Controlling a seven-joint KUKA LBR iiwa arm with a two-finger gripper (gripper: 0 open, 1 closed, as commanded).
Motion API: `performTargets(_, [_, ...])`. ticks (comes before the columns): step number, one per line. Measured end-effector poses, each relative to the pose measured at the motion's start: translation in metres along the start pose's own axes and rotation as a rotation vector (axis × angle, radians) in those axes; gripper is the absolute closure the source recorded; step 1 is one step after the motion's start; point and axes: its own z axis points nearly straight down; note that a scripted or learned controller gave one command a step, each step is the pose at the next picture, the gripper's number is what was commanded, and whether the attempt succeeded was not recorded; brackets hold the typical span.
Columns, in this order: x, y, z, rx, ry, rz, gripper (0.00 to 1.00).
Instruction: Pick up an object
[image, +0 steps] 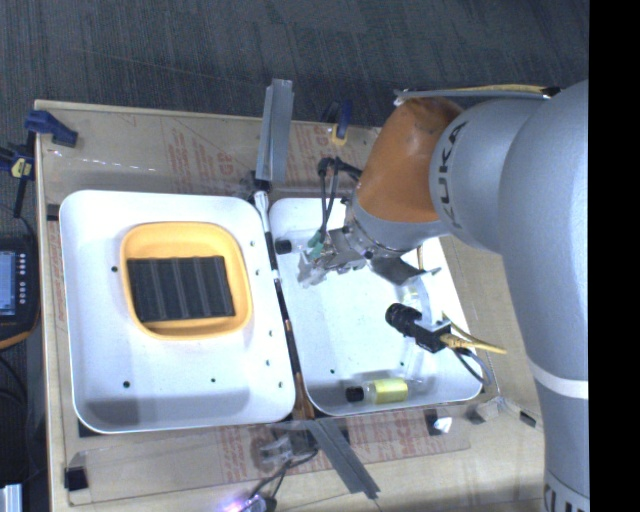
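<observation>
Arm (500, 160) over right bin (340, 345) | gripper (318, 262) at its rear, state unclear | yellow bottle (382, 390) well apart, front wall

the gripper (316, 264) sits in the right bin (300, 212) with the wall (269, 245) between the two bins just beside it on the view's left, so room is tight there. below it in the view the floor (340, 340) is bare down to a small yellow bottle (384, 390) at that end of the bin. past the wall, a yellow tray (183, 237) fills the left bin's (170, 390) middle.
</observation>
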Motion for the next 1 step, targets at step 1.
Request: performTargets(1, [0.0030,0.0500,-0.0029,-0.002,-0.001,-0.079,1.00])
